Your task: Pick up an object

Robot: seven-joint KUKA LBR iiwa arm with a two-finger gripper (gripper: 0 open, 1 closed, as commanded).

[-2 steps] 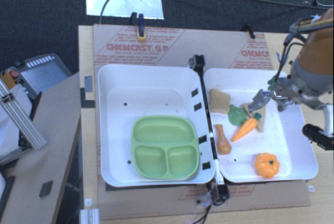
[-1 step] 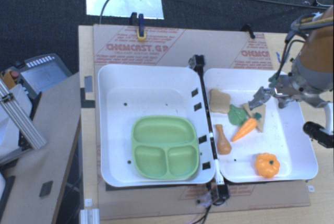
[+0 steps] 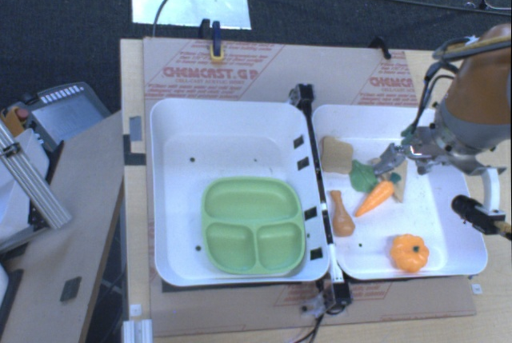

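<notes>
Within the right bin [image 3: 456, 253], toward its middle, lie the candidates for picking:

1. Carrot [image 3: 374, 198], orange with a green leafy top [image 3: 362, 174], lying aslant. Its leafy end points up and left, and its thick end sits just beside the gripper [image 3: 392, 161], which makes it the likeliest target (a judgement from nearness alone).
2. Tan bread-like slice [image 3: 337, 154], flat on the floor near the divider, just above the carrot's greens and touching or nearly touching them.
3. Orange drumstick-shaped piece [image 3: 342, 215], lying lengthwise close to the divider, left of the carrot and apart from it.
4. Small orange pumpkin [image 3: 410, 252], upright, alone at the near side of the bin, well apart from the rest and so the easiest to reach without disturbing neighbours.
5. Pale object partly hidden behind the carrot's thick end and under the gripper; its kind cannot be told.

Gripper: low over the cluster, reaching in from the right on the grey arm with its orange band [image 3: 480, 85]. Whether the jaws are apart or together cannot be told, since the tips blur into the objects below. Nothing can be seen held between them.

Left bin [image 3: 172, 141]: holds a green three-compartment plate [image 3: 254, 224], lying flat toward the near side, with nothing on it.

Counter [image 3: 264, 65]: a brown printed board beneath both bins, with a clamp [image 3: 215, 41] at its far edge, presumably fixing the board in place.
</notes>
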